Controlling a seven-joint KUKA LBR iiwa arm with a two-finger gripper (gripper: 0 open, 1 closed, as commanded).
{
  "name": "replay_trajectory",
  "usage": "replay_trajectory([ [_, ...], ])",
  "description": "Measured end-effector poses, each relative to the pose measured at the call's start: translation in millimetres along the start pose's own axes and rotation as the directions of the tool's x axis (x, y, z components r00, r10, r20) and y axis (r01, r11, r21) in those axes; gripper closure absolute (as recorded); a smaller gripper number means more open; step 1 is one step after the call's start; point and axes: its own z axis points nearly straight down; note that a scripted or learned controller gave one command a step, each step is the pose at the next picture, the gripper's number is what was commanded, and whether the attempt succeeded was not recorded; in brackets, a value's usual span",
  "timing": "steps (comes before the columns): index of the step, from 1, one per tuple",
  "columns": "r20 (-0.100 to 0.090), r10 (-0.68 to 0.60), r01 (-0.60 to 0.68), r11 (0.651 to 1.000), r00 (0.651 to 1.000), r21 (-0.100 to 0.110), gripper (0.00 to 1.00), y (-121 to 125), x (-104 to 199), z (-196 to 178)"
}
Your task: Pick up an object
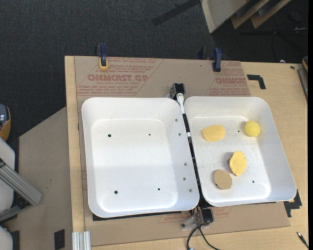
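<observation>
Two shallow white bins sit side by side on a brown paper-covered board (146, 73) printed with red lettering. The board rests on a pale wooden bench (298, 112), with dark carpet (49, 29) beyond its far edge. Two blue clamps (102, 50) (216, 55) pin the board's far edge, and a black strip (188, 141) runs along the seam between the bins, ending in a small bracket with cables (201, 219) at the near side. Pale wooden pieces (244, 12) lie on the floor at the upper right.

The left bin (90, 146) has a smooth plastic floor marked with four small dark dots. The right bin (281, 166) holds four things, all apart from one another. A flattish yellow oval lump (213, 133) lies toward the far left of its floor. A small yellow ball (252, 128) lies near the far right. A longer, uneven yellow piece (238, 163) lies nearer the middle, and just beside it, at its near left, rests a tan rounded disc (223, 179). The yellow things look matte and soft-edged; the tan disc looks dull and smooth.
</observation>
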Motion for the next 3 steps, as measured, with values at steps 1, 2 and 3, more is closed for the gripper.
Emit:
replay_trajectory([
  [1,-0.008,-0.006,0.006,1.0,1.0,0.012,1.0,-32,45,56],
  [2,-0.009,-0.009,0.009,1.0,1.0,0.014,1.0,-82,112,104],
  [3,0.0,0.002,-0.002,1.0,1.0,0.001,1.0,-79,42,88],
])
